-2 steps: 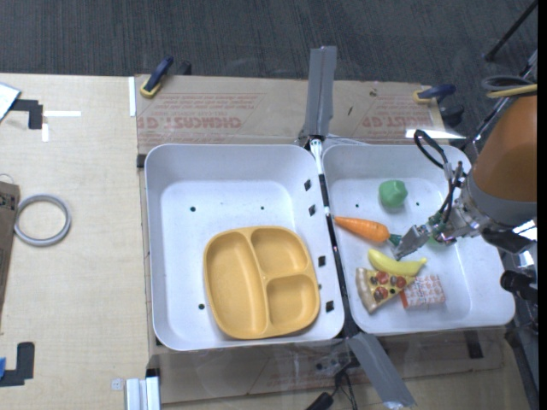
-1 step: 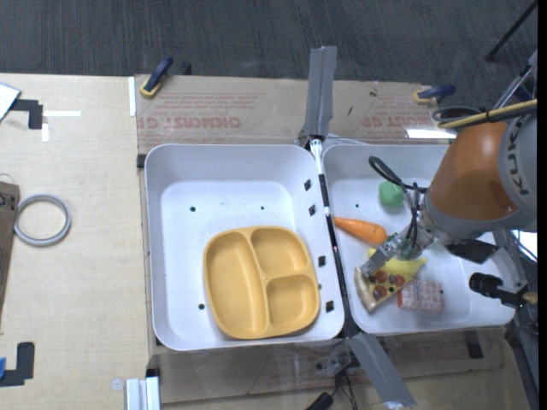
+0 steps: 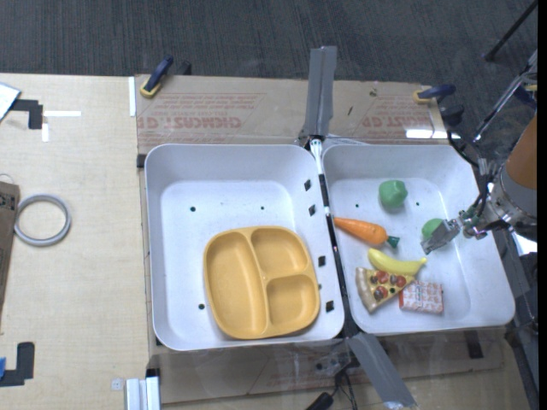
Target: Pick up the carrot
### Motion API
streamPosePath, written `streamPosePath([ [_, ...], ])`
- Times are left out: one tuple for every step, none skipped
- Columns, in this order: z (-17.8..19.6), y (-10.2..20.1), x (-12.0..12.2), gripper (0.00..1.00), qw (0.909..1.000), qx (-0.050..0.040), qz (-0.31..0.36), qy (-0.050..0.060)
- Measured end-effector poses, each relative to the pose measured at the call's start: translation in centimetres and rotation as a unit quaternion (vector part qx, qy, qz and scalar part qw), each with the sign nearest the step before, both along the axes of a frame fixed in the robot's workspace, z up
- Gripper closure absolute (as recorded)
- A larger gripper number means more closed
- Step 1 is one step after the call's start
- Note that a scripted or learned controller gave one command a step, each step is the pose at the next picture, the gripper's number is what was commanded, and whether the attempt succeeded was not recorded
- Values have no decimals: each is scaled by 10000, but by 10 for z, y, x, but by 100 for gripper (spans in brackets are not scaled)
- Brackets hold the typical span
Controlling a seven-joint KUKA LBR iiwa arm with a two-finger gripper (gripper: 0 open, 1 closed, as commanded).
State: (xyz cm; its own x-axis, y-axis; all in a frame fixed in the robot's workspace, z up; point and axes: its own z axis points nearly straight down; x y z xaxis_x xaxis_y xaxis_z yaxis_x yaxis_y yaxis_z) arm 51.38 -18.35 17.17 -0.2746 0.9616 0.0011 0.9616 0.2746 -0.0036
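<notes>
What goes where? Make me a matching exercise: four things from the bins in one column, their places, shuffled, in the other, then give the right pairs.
Things:
1. carrot
2. yellow divided plate
3. pizza slice
4. green ball

Places:
A. left bin, near its front
B. right bin, toward the back
C. right bin, by the dividing wall, just above the banana
D. right bin, near the front, just left of the red and white packet

Pairs: 1-C, 2-A, 3-D, 4-B
</notes>
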Motion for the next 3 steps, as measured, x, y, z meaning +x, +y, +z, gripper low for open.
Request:
streamPosePath([
  [0,0,0,0,10000,0,0,0],
  [8,74,-9,0,9961,7,882,6],
  [-83,72,17,0,9850,9,1727,-2],
])
